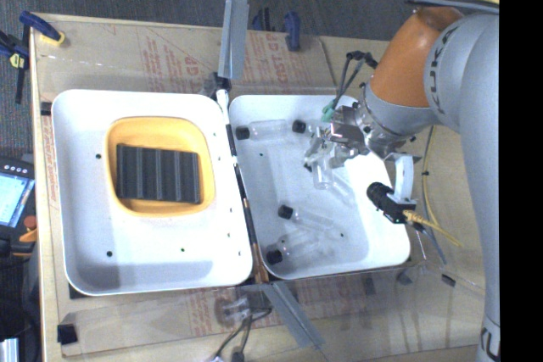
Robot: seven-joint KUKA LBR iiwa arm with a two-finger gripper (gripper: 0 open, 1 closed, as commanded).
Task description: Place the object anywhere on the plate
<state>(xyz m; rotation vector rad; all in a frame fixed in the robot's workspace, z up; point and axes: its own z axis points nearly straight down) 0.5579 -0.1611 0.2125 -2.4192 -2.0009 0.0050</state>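
Near edge of right white bin (pixel 386 254): clear plastic vials with black caps (pixel 293 248), lying flat, hard to make out against white. Farther up, gripper (pixel 325 155) hangs over this bin; its state cannot be told. Yellow plate with dark grooved centre (pixel 159 133) lies well left, in left bin (pixel 72 182).
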